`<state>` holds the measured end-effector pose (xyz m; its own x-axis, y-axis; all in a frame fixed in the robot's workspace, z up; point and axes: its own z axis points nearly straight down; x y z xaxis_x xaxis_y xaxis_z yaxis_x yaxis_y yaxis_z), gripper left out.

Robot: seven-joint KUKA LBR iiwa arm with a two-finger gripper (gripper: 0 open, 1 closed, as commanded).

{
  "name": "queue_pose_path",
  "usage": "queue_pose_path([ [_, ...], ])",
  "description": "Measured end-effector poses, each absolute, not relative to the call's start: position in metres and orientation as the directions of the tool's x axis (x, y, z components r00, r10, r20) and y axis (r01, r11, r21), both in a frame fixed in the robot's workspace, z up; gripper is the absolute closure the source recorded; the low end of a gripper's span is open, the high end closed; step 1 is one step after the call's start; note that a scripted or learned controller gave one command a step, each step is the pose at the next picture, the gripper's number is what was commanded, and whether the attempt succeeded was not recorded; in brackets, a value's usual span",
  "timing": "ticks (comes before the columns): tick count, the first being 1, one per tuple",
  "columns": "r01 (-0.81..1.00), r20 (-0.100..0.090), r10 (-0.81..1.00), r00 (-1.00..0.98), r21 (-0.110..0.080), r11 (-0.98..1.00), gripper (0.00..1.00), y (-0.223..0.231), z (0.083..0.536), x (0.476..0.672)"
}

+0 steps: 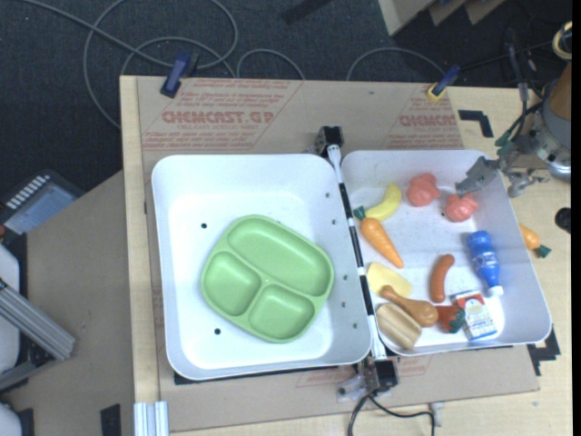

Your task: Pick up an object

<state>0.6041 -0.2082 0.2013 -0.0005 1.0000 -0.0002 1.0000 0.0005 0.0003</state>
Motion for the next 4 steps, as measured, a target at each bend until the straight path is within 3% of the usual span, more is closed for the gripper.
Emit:
queue_pose_path([
  [1, 1.0, -0.002, 1.0, -0.001, 0.004, 0.001, 0.0, -0.18, 0.097, 0.643],
  [2, 1.0, -0.002, 1.0, -0.002, 0.0, 0.002, 1.0, -0.179, 0.107, 0.643],
  [3, 1.0, -0.002, 1.0, -0.002, 0.0, 0.002, 0.0, -0.179, 0.107, 0.643],
  [4, 1.0, 0.0, 1.0, -0.002, 0.002, 0.002, 0.0, -0.147, 0.085, 0.667],
])
